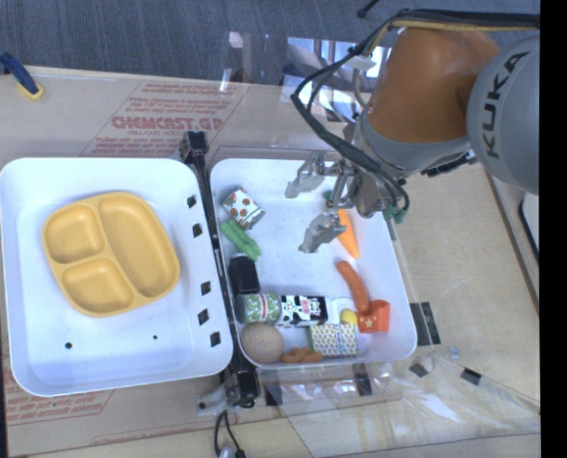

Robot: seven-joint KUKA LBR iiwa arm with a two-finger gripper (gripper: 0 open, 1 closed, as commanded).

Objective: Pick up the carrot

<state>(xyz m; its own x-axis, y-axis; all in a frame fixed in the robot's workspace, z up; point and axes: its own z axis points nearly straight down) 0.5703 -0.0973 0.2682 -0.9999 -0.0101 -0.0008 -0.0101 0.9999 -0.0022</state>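
The carrot [348, 236] is a small orange cone lying in the right bin [274, 175], near its right wall. My gripper [312, 206] hangs over the upper middle of that bin and is open, its two fingers pointing left with a wide gap between them. The lower fingertip [317, 236] sits just left of the carrot, while the upper one [306, 176] is well above it. Nothing lies between the fingers. The wrist partly covers the carrot's top end.
A reddish sausage [353, 284] and a red block [373, 317] lie below the carrot. Several small packages and a round brown item [262, 342] line the bin's near wall. A green vegetable [241, 239] lies on the left. The left bin holds a yellow divided plate [110, 251].
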